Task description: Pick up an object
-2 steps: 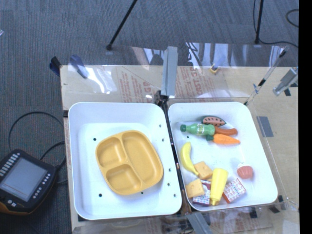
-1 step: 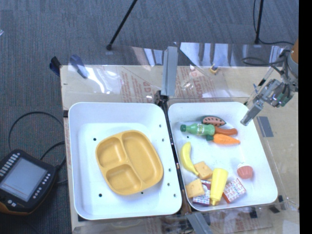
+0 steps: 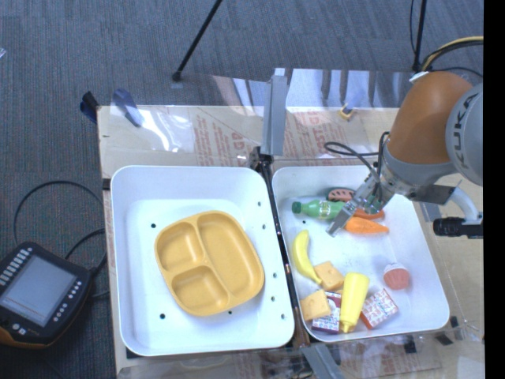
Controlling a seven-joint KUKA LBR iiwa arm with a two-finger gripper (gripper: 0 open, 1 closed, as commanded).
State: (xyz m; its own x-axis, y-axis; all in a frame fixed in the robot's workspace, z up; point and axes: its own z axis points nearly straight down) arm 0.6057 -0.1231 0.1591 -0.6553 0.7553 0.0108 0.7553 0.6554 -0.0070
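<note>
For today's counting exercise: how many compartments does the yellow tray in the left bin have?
3. The yellow tray has one compartment at its left, one at its upper right, and one along its lower edge. None seem hidden.

1. Two bins sit side by side: the left bin [image 3: 134,204] holds a divided plate [image 3: 208,262] at its centre; the right bin [image 3: 422,275] holds the small items.
2. In the right bin, a bottle [image 3: 318,208] lies at 10 o'clock; a carrot [image 3: 368,227] just at its 3 o'clock.
3. A banana [image 3: 303,256] lies at 8 o'clock; a round piece [image 3: 397,276] at 4 o'clock; packets [image 3: 355,300] cluster at 6 o'clock.
4. A handheld console [image 3: 35,292] lies at 9 o'clock of the left bin.
</note>
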